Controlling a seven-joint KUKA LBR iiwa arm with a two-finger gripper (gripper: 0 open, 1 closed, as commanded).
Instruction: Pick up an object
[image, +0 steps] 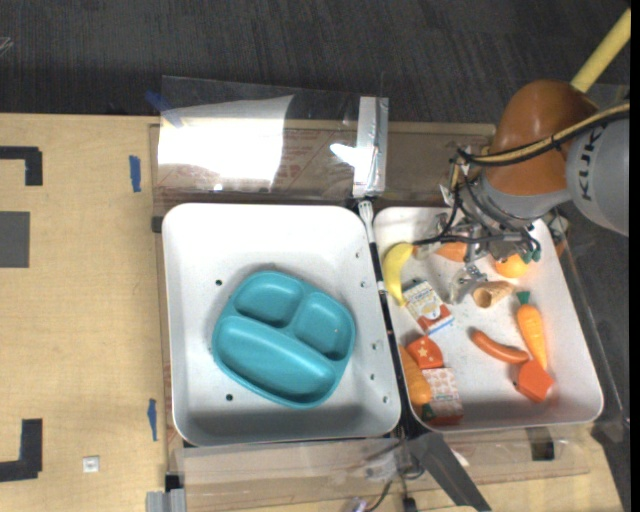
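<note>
My gripper (472, 272) hangs low over the back of the right bin (585, 395), under the grey wrist with its orange band. Close around it lie a tan bread-like piece (492, 293), an orange fruit (513, 265) and a flat orange piece (450, 252). A yellow banana (397, 268) rests against the bin's left wall, with a small white carton (421, 298) beside it. Further forward are a sausage (498, 347), a carrot (532, 328), an orange-red block (535, 382), a red box (425, 352) and a printed packet (444, 391).
The left bin (190, 250) holds a teal divided plate (285, 335). A clear plastic sheet (260, 145) with a taped strip lies behind the bins. Cables run along the wrist above the right bin. Cardboard bench surface (70, 300) spreads to the left.
</note>
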